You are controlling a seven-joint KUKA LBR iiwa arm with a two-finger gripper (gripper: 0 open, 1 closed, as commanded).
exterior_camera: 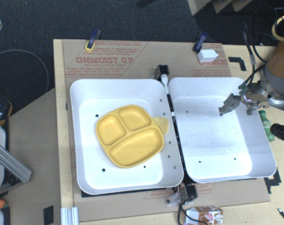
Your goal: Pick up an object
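A yellow three-compartment plate (pixel 129 135) lies flat in the left bin (pixel 80 125). From under its right side a small pale yellow piece (pixel 161 124) sticks out. My gripper (pixel 238 108) hangs over the upper right part of the right bin (pixel 217 168), far from the plate. Its fingers (pixel 226 107) stand spread, open, with nothing between them. A green object (pixel 265 124) lies at the right bin's right rim, just below the gripper.
The two bins meet along a black seam (pixel 173 125) with a clamp at its top. A white block (pixel 207 56) and blue clips sit on the cardboard behind the bins. Cables hang at the far right.
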